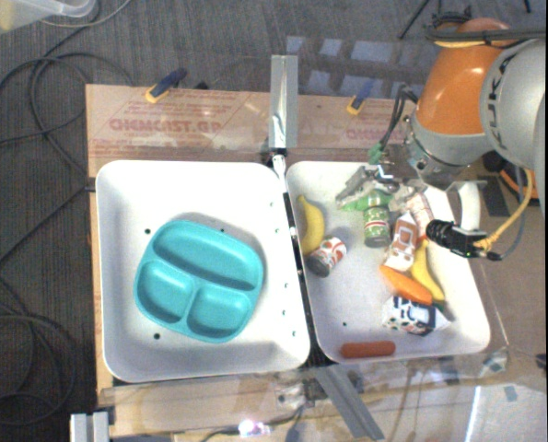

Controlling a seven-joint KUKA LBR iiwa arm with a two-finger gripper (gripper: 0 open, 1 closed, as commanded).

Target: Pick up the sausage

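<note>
My tool (373, 180) hovers at the back of the right bin (476, 334), whether open or closed I cannot tell, so I judge I'm only approaching: next I must reach the sausage (367, 349) by the front wall.

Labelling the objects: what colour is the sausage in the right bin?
Reddish-brown sausage, seen in the camera view.

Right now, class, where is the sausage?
The sausage lies in the right bin, along its near wall, just below the blue and white carton.
</note>
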